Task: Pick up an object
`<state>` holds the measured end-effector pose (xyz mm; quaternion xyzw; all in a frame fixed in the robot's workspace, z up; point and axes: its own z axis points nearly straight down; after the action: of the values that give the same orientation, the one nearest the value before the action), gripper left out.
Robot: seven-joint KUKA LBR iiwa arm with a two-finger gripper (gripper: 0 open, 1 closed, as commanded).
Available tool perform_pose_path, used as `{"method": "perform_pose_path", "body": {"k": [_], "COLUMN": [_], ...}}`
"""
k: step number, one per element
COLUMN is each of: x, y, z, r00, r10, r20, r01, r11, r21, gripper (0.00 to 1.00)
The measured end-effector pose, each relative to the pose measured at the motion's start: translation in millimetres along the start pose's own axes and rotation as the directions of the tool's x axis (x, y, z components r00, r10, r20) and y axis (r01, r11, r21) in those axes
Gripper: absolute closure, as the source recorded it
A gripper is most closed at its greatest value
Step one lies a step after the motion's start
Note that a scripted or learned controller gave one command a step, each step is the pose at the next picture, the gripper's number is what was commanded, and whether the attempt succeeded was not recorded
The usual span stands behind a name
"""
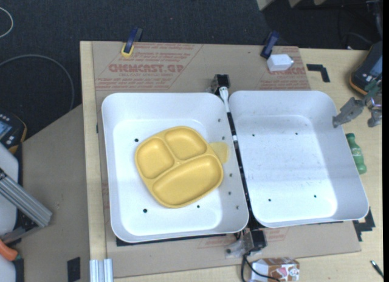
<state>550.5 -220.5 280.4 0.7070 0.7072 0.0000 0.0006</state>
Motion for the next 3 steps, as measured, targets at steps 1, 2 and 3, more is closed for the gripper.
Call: {"method": "perform_pose_path", "body": {"k": [1,2,3], "x": [57.3,93.7,129.2], "y": [-59.4,-63.1,-70.6], "z": [-73.3,-200.0,-259.3], "r00": [1.0,1.0,1.0], "r10": [-0.003,-0.004,-0.004], "r20": [0.0,0.003,0.0], "r01": [0.003,0.004,0.004], "r11": [1.0,1.0,1.0], "r21": [-0.008,-0.017,-0.009], "gripper": [0.0,0.0,0.0]}}
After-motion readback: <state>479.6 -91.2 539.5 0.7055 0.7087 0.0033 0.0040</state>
